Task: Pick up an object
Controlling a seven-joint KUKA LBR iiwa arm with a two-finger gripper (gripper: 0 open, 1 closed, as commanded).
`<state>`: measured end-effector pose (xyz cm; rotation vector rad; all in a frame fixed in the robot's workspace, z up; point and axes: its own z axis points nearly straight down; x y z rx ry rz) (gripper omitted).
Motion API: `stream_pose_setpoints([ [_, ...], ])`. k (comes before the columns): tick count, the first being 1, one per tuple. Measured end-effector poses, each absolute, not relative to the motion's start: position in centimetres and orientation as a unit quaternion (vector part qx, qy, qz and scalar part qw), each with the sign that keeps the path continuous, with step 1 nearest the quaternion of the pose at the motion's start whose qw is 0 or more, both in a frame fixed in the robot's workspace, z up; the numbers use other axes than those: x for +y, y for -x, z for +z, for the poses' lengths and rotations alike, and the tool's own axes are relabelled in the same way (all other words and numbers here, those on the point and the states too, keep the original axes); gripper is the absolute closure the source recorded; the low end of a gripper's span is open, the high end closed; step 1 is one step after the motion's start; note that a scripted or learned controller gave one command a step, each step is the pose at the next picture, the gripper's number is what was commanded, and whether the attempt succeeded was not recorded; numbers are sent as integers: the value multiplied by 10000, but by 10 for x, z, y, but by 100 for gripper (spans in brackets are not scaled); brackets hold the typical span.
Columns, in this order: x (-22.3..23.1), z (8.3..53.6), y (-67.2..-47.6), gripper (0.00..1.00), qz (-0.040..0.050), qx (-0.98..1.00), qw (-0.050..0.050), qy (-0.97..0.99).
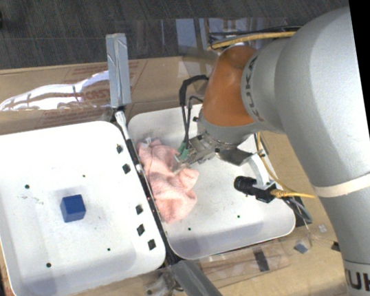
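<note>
A crumpled pink cloth [168, 179] lies against the left wall of the right bin [226, 231]. My gripper [189, 157] reaches down at the cloth's upper right edge, touching or just over its folds. The orange band and grey wrist hang over the bin's back right part and hide it. A small blue cube [73, 207] sits alone on the floor of the left bin [24, 274], far from the gripper.
A black fitting with a yellow cable [254, 188] hangs off the arm over the right bin's right side. The bulky grey arm covers the bench's right part. Black clips [140, 206] line the wall between the bins. Cardboard lies beneath the bins.
</note>
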<state>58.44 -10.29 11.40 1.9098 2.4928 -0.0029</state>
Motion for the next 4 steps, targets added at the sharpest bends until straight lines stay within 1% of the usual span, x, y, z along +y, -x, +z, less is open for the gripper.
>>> stream_pose_setpoints([
  [1,-103,114,-584,0,-11,7940,8,-6079],
  [2,-133,226,-585,0,0,8237,7,-5671],
  [3,-128,156,-588,0,-13,8216,-17,-5701],
  [4,-113,93,-578,0,2,8529,1,-5221],
])
